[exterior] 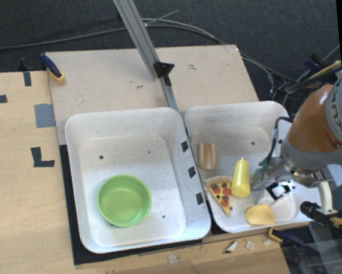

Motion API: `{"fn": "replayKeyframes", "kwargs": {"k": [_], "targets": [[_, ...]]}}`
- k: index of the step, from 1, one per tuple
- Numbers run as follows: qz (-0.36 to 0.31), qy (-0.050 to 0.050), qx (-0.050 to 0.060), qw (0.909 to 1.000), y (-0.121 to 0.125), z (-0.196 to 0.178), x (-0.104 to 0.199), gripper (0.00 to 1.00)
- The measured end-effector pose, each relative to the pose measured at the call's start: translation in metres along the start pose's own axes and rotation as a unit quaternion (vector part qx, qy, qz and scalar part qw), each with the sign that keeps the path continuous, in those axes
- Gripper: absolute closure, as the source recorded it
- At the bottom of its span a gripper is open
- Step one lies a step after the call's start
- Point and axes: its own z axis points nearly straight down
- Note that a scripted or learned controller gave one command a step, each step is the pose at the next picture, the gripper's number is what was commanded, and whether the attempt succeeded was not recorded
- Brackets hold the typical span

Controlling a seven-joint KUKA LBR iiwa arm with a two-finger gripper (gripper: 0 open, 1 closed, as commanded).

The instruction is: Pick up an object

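Arm enters from right, wrist bent low over the right bin [259, 111]. Gripper [265, 177] sits just beside the yellow bottle [240, 179]. Bottle: upright-looking, slim, yellow, lying against the pizza slice [221, 195] mid-bin.

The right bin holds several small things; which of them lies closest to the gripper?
The upright yellow plastic bottle is closest, just left of the gripper. The pizza slice toy, brown block and flat yellow piece lie farther off.

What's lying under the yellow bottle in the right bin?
The yellow bottle rests partly on the pizza slice. The slice's corner beneath it is covered, so unseen.
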Motion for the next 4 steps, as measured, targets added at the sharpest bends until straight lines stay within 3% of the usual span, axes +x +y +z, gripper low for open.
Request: {"fn": "replayKeyframes", "kwargs": {"k": [2,3,4], "targets": [[-0.001,-0.003,-0.006,1.0,-0.008,-0.123,0.008,1.0],[-0.001,-0.003,-0.003,1.0,-0.008,-0.133,0.009,1.0],[-0.004,-0.002,-0.003,1.0,0.012,-0.139,0.064,1.0]]}}
